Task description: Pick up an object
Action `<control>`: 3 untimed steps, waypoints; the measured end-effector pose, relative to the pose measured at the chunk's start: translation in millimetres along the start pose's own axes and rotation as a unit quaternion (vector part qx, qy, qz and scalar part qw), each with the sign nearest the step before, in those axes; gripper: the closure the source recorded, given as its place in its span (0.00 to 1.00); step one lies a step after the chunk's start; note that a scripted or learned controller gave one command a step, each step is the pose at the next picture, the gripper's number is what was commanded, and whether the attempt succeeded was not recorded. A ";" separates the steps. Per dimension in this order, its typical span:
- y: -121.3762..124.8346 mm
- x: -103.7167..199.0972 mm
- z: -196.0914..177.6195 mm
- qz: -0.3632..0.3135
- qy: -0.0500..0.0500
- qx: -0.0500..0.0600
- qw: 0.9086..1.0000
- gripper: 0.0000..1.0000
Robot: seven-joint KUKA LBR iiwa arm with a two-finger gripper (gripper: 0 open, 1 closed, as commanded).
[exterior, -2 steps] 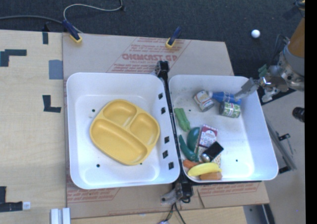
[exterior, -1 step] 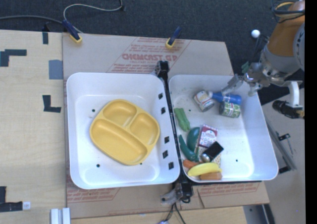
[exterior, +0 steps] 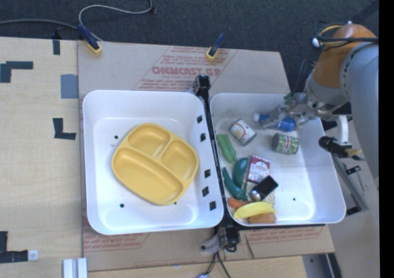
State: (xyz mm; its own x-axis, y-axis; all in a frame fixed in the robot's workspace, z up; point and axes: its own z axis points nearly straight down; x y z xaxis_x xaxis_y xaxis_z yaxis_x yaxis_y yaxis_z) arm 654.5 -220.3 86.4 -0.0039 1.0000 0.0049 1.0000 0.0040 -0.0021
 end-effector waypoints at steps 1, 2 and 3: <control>-1.0 0.1 -8.8 -0.002 -0.001 0.003 1.000 1.00; -52.0 99.4 -155.1 0.001 -0.002 -0.002 1.000 1.00; -52.6 99.2 -154.1 0.001 -0.002 -0.001 1.000 0.00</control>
State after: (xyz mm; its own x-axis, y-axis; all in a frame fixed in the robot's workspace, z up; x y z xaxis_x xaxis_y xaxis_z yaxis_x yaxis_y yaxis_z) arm 601.8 -122.1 241.1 -0.0019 1.0000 0.0003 1.0000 0.0019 -0.0007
